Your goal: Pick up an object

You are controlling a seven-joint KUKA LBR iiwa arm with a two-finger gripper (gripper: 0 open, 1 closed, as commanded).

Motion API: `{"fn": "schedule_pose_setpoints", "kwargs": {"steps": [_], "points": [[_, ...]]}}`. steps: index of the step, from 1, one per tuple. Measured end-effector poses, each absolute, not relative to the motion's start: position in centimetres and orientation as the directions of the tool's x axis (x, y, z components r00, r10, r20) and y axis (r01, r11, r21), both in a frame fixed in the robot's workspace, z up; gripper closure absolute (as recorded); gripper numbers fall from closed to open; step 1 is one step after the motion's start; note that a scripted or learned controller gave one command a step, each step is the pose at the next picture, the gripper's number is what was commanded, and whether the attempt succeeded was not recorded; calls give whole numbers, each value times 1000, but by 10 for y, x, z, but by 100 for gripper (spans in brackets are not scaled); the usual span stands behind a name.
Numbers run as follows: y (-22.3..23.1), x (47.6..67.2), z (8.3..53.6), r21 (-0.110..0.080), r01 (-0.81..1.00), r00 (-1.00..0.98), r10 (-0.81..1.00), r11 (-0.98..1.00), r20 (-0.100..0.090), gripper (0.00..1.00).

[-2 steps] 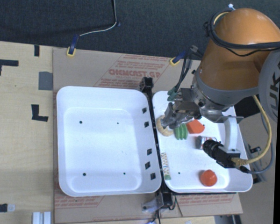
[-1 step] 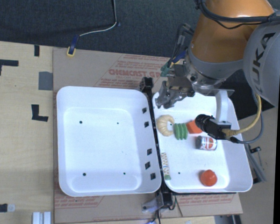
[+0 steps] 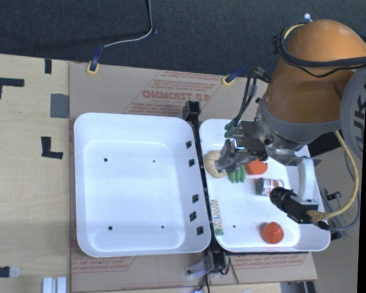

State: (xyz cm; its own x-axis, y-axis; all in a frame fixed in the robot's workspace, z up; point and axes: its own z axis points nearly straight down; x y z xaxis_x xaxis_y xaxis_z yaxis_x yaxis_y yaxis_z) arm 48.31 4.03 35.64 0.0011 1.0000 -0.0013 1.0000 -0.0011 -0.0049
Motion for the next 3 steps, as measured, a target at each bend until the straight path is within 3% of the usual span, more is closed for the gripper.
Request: {"fn": "schedule_pose_setpoints", "kwargs": {"steps": [1, 2, 3], "points": [[68, 509, 367, 0, 1000, -3, 1000, 3, 0, 100], [116, 483, 401, 1, 1000, -7, 1000, 7, 2, 100], [157, 484, 430, 1, 1000, -6, 1000, 6, 1, 100]]}}
